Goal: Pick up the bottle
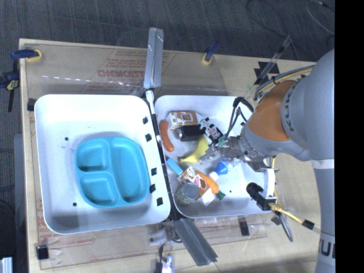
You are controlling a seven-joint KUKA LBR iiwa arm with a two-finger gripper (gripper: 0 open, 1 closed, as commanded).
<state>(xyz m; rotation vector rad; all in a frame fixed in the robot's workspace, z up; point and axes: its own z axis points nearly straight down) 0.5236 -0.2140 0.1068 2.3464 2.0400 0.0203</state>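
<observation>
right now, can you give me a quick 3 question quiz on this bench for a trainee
1. True or false: the blue divided tray lies in the left bin.
2. Which bin does the gripper reach into? A) left B) right C) neither
3. Fill in: the banana lies in the ____ bin, near the orange sausage-shaped toy.

Key: 1 true. 2 B, it is over the clutter in the right bin. 3 right.
</observation>
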